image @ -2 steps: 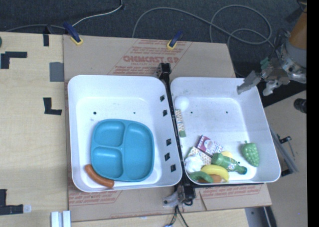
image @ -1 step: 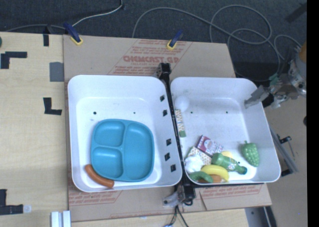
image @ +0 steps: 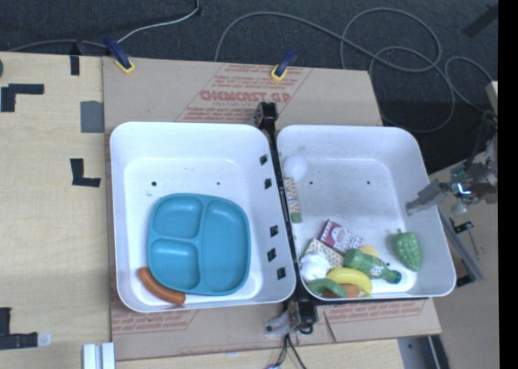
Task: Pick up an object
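1. The bench [image: 48,197] and its cardboard sheet [image: 243,92] stretch far to the left of the gripper; the sheet's red print is partly covered by the 2 bins.
2. The left bin [image: 186,145] lies well away from the gripper, on the far side of the right bin. It holds a blue divided plate [image: 199,243] and an orange-brown sausage [image: 160,286] touching the plate's lower left edge.
3. The right bin [image: 356,149] has its right rim just beside the gripper.
4. The gripper [image: 421,200] sits at the right rim of the right bin, above the bin floor. It is blurred and partly cut off by the frame edge, so whether it is spread or pressed together cannot be told.
5. A green knobbly piece [image: 408,249] lies just below and slightly left of the gripper, alone near the bin's right wall.
6. Further left and lower is a heap: a yellow banana [image: 350,278], a green bottle-like shape [image: 371,263], a red and white packet [image: 337,237], and a white lump [image: 314,265]. They overlap, so their outlines are hard to separate.
7. A thin label strip [image: 292,199] lies along the divider, well left of the gripper; its print is unreadable.
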You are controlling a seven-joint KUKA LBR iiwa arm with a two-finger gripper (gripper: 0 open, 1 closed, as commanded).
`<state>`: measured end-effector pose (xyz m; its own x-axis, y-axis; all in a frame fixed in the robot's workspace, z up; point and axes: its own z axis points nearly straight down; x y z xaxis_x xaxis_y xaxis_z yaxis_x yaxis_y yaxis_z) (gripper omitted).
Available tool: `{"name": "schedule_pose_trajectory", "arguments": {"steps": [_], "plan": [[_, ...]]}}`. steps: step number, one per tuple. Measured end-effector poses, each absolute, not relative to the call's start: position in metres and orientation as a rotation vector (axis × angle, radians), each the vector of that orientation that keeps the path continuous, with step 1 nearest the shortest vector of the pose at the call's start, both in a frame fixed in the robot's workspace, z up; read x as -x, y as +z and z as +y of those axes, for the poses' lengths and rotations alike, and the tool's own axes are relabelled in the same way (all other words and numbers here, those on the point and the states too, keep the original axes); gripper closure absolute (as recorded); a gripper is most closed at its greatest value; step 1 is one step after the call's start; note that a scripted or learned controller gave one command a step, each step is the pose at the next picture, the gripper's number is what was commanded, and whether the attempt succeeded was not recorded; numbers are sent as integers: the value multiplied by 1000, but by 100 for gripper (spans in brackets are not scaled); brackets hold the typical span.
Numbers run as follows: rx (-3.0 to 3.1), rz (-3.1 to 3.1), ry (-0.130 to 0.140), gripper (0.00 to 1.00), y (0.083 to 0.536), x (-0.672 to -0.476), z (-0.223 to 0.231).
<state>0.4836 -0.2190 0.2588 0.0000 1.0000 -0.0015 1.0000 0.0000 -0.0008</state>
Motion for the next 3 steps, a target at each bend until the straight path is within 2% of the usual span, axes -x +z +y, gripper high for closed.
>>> {"name": "schedule_pose_trajectory", "arguments": {"steps": [2,3], "plan": [[-2221,2224,2,0,94,-484,-223],[-2212,2220,7,0,87,-582,-173]]}}
